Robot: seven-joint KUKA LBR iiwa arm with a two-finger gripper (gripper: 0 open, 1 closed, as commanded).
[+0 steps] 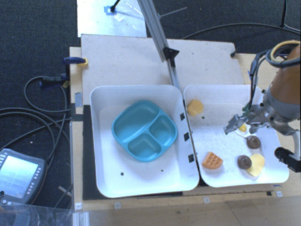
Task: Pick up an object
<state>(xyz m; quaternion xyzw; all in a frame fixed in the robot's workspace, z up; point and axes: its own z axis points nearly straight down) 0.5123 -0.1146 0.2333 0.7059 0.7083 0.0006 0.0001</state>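
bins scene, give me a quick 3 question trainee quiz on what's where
1. True or false: the blue divided plate lies in the left bin.
2. Which item in the right bin lies nearest the divider between the bins: A) the orange waffle, B) the yellow chunk, C) the brown cookie?
3. Fill in: the gripper hangs over the ____ bin.

Key: 1 true. 2 B, the yellow chunk sits at the far corner of the right bin, close to the divider. 3 right.
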